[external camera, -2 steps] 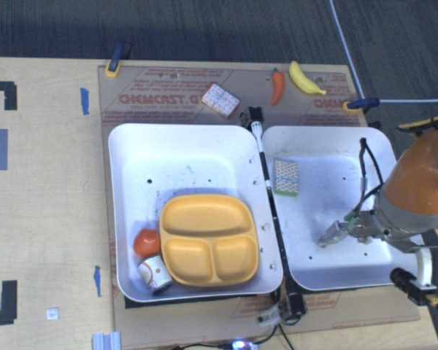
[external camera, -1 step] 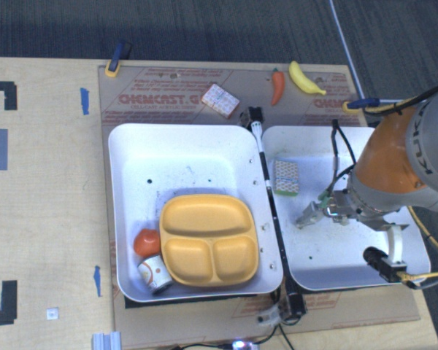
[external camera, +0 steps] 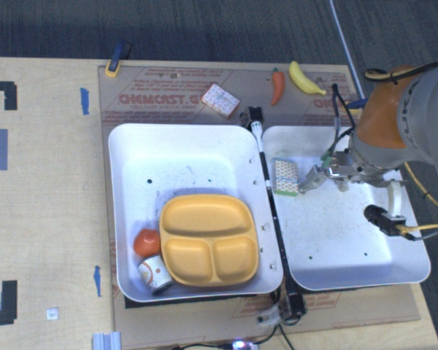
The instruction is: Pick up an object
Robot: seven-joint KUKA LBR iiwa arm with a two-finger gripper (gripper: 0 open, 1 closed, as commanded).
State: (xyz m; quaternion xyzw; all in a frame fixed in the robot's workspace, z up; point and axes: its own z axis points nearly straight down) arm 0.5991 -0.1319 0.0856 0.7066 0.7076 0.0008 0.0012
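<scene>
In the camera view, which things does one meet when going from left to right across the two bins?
Red-orange ball → yellow divided tray → green-and-white sponge → gripper.

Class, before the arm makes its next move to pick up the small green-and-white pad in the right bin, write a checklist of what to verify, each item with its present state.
1. The pad lies in the right bin, in plain view: ok.
2. The gripper is beside the pad, on its right: ok.
3. The gripper touches the pad: cannot tell.
4. Room on the pad's left side: not ok, it lies close to the bin's wall.
5. The yellow tray is out of the way, in the left bin: ok.
</scene>
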